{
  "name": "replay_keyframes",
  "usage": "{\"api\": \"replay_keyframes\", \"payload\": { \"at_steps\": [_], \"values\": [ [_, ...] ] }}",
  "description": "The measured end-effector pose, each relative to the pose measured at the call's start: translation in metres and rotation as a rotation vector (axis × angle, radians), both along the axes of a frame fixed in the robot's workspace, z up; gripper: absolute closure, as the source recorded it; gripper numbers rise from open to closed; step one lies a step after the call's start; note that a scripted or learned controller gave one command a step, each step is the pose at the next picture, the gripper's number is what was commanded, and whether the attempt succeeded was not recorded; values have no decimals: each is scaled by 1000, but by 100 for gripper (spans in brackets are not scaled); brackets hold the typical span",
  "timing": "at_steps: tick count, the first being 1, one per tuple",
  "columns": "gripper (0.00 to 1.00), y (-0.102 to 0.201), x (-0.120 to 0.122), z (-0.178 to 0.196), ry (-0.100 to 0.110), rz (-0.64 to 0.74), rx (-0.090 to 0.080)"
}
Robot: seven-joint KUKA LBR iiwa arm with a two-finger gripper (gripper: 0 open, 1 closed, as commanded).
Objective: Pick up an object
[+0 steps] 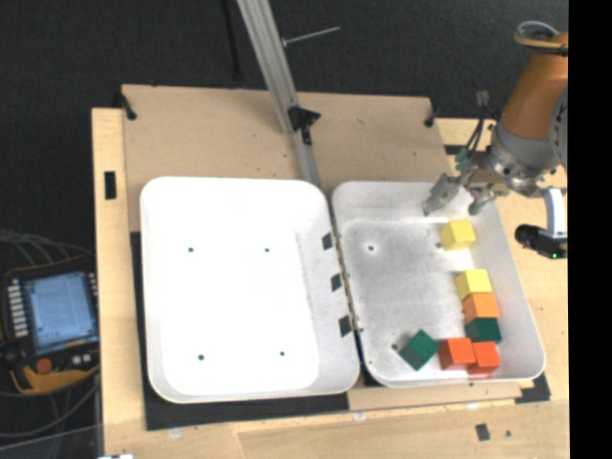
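On the surface (239,142), blocks line the right bin's (402,256) right side, and the end effector (459,191), spread wide and holding nothing, hovers just above the yellow block (458,233), so it should descend centred.

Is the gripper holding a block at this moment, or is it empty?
Empty. The gripper hangs at the right bin's far edge with nothing between its fingers; the nearest yellow block lies apart, just below it.

A grey arm (524,151) is seen, banded in orange above the wrist; a metallic two-finger gripper (461,196) and thin cabling are fitted below
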State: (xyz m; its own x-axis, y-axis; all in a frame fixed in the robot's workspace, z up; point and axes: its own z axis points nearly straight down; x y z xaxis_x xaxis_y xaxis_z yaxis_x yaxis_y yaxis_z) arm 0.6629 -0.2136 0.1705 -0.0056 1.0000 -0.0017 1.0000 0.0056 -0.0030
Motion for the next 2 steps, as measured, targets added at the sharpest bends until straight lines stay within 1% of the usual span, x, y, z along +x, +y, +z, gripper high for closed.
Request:
{"api": "replay_keyframes", "payload": {
  "at_steps": [1,2],
  "values": [
    [0,1,-4,-47,-17,0,-11],
    [0,1,-1,-44,-22,1,-8]
  ]
}}
